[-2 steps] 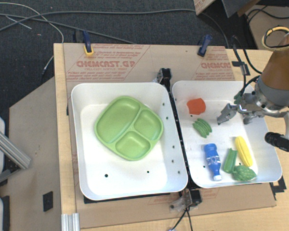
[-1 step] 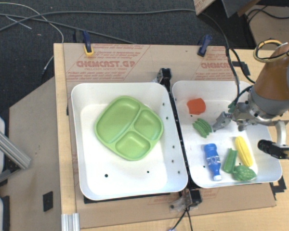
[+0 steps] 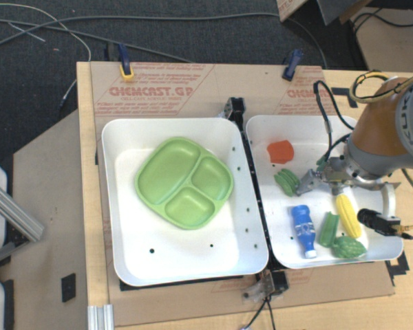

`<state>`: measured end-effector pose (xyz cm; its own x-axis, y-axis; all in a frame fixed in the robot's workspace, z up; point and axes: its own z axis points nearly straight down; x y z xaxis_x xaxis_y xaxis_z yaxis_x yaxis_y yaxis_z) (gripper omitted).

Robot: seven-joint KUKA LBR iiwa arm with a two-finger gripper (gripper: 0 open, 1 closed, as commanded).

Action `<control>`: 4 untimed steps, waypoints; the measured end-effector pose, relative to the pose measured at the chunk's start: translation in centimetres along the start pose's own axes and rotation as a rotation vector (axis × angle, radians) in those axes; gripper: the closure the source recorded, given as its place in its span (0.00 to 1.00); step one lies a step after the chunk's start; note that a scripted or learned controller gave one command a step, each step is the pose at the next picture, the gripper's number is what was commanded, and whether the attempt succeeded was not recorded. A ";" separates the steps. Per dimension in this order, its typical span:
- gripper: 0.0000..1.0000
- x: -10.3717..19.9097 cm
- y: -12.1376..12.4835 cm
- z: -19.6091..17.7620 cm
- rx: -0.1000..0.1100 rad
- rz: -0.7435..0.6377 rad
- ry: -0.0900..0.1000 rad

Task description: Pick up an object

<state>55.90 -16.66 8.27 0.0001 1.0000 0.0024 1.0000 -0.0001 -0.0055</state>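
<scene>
Six small toys crowd the right white bin (image 3: 261, 184); the gripper (image 3: 344, 181) hangs above the yellow plastic corn cob (image 3: 348, 216), jaw state indeterminate. Risk: neighbouring pieces jamming the grasp.

A robotics lab: a cardboard-topped bench (image 3: 193, 81) on dark carpet, clamps (image 3: 126, 68) at its far edge, loose cables (image 3: 48, 23) trailing beyond it, white bins (image 3: 117, 157) fixed on top.
</scene>
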 end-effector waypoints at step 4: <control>1.00 -0.6 0.0 -16.4 -0.013 -0.003 -0.005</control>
<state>56.03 -17.28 24.65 -0.0024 1.0000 -0.0024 1.0000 0.0024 0.0080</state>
